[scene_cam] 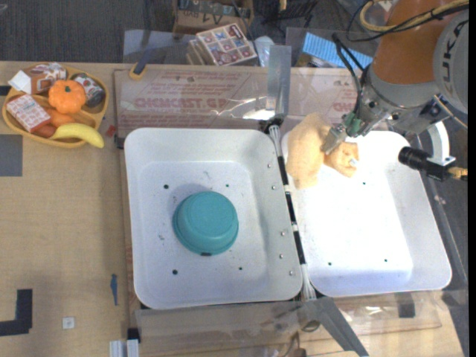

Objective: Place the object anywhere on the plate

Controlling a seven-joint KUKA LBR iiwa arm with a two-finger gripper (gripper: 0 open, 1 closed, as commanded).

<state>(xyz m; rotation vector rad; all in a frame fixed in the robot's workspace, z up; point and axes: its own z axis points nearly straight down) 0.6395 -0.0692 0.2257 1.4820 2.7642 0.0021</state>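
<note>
- wooden tabletop (67,222) carries two shallow white bins side by side; cluttered boxes and cables behind, a yellow dish of toy food (56,106) at the far left.
- left bin (149,274) holds the plate (206,222), a teal round piece lying face down near the bin's middle.
- right bin (372,236) holds the object (303,155), a pale yellow soft-looking lump at the bin's upper left corner, against the divider between the bins.
- end effector (341,141) hangs over the right bin's upper part, just right of the pale lump; a smaller orange-yellow piece (345,157) sits right under the tips.
- cannot tell if the end effector is open or closed, or if it grips anything; tips blur into the yellow material.
- key relation: plate lies to the left of and below the end effector in view, across the divider, well apart.
- judgement: transport to the plate is not yet done; grasp status unconfirmed.
- risk: soft lump may snag on the divider on the way across.
</note>
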